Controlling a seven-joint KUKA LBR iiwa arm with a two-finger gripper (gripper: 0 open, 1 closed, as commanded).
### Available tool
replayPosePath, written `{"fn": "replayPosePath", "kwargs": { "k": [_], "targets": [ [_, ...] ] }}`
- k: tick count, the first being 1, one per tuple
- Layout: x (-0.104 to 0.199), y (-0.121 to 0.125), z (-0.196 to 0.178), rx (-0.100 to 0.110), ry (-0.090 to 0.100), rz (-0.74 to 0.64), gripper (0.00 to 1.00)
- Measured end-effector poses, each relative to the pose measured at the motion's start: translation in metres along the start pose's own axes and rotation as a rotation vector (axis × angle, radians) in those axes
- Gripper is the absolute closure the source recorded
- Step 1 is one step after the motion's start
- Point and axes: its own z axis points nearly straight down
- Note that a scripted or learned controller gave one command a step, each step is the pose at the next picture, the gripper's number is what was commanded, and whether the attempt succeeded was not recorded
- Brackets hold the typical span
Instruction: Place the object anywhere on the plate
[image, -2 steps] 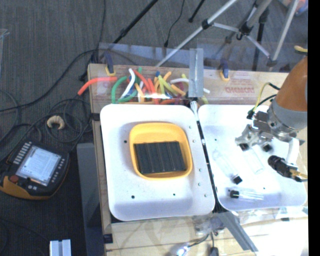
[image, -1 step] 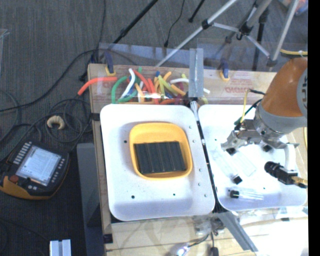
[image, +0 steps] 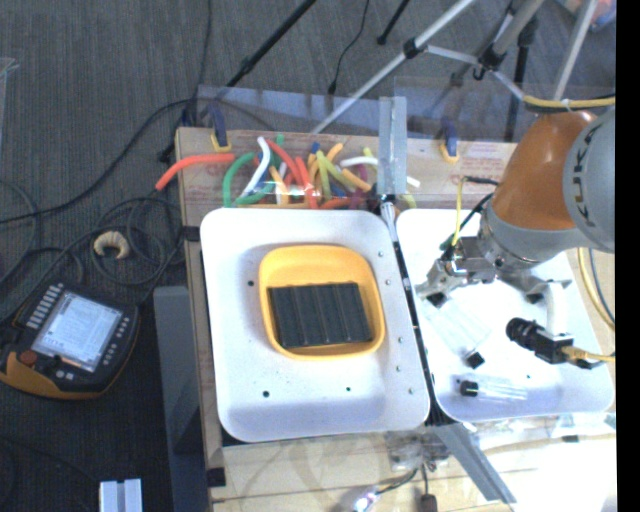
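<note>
1. One gripper (image: 447, 278), on the single grey arm (image: 545, 185) with its orange band, hangs over the upper left part of the right bin (image: 520, 372), close to the wall shared with the left bin (image: 240, 380). Whether it is released or clenched cannot be told, and nothing can be seen held in it.
2. Two loose things lie in the right bin below the gripper and apart from it: one small black piece (image: 473, 357) and one clear tube (image: 492, 389) near the bin's lower edge.
3. One yellow plate (image: 275, 268) sits in the middle of the left bin, with one dark ribbed slab (image: 320, 315) lying flat on it.
4. The two white bins touch side by side on a wooden bench (image: 300, 470). A bundle of coloured tubes (image: 290, 170) lies along the bench's far edge.
5. Dark carpet (image: 80, 100) surrounds the bench. On it lie one handheld control pendant (image: 70, 335) and black cables, and tripod legs (image: 450, 40) stand beyond.
6. The arm is cut off at the right edge, and the clear tube's outline is faint against the white.
</note>
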Motion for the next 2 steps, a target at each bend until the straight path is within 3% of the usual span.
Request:
{"fn": "replayPosePath", "kwargs": {
  "k": [1,2],
  "targets": [
    [0.096,-0.019,0.006,-0.001,0.001,-0.266,1.00],
    [0.131,0.011,0.006,-0.002,0.000,-0.507,1.00]
  ]
}}
